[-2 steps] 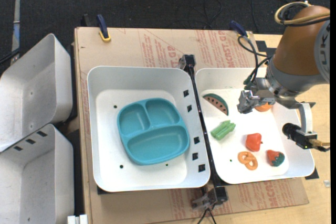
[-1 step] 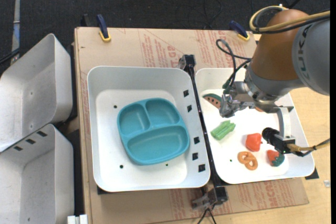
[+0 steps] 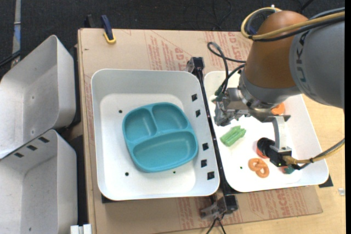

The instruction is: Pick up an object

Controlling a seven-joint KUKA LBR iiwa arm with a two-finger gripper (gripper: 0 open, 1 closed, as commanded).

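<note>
My gripper (image 3: 224, 116) hangs low over the left side of the right bin (image 3: 307, 175), close to the divider between the two bins. A green ridged object (image 3: 232, 135) lies just below and to the right of it, apart from it. An orange pretzel-shaped piece (image 3: 259, 167) lies near the bin's front edge. A small red and green item (image 3: 288, 169) sits to the right of the pretzel. An orange object (image 3: 280, 109) peeks out from under the arm. Nothing is visibly held in the gripper.
The left bin (image 3: 104, 134) holds a blue divided plate (image 3: 159, 136) in its middle. The arm's orange band and grey body (image 3: 285, 57) cover the back of the right bin. Two white trays (image 3: 33, 118) stand off the bench at the left.
</note>
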